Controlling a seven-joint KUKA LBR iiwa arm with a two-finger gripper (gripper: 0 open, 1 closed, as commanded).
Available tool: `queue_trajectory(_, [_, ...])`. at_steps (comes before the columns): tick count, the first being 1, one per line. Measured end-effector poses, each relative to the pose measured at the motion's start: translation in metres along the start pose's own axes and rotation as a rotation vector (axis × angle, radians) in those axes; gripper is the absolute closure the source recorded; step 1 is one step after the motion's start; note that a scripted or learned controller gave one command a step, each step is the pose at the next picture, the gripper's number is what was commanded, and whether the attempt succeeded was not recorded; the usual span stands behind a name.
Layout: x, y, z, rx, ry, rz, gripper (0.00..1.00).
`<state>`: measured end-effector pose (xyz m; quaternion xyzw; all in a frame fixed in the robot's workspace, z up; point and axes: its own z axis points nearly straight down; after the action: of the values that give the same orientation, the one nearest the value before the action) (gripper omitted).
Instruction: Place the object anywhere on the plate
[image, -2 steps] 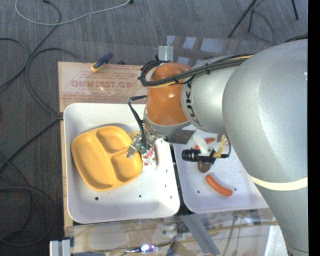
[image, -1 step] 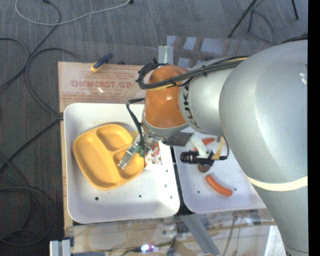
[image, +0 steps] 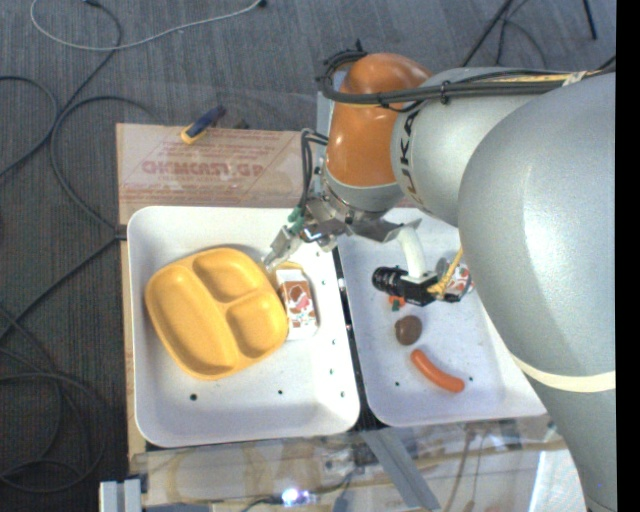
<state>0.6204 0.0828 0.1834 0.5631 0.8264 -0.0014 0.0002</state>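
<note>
Plate (image: 215, 310), yellow, three wells, flat in left bin (image: 240, 405). Packet (image: 298, 302), small, white and red, on bin floor against plate's right rim, not on plate; long axis parallel to wall between bins, far end just beside gripper (image: 281, 245). Gripper poised low at that far end, near plate's rim; open or closed impossible to tell.

I see 2 bins side by side, L bin (image: 250, 400) & R bin (image: 490, 395), edges meeting mid-bench. In L bin the plate (image: 215, 310) sits left of centre, w/ a packet (image: 297, 300) touching its R rim. Gripper (image: 283, 243) hangs just behind the packet. In R bin a round lump (image: 407, 329) lies near the middle, a sausage (image: 438, 370) in front of it, apart. Cardboard sheet (image: 200, 175) lies behind L bin.
</note>
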Motion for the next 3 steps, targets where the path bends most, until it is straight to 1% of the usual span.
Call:
queue_trajectory(1, [0.0,0.0,-0.008,0.002,-0.003,-0.001,1.0])
queue_trajectory(2, [0.035,0.01,0.065,-0.016,-0.005,-0.245,1.0])
queue_trajectory(3, [0.034,0.01,0.068,-0.019,-0.007,-0.243,0.0])
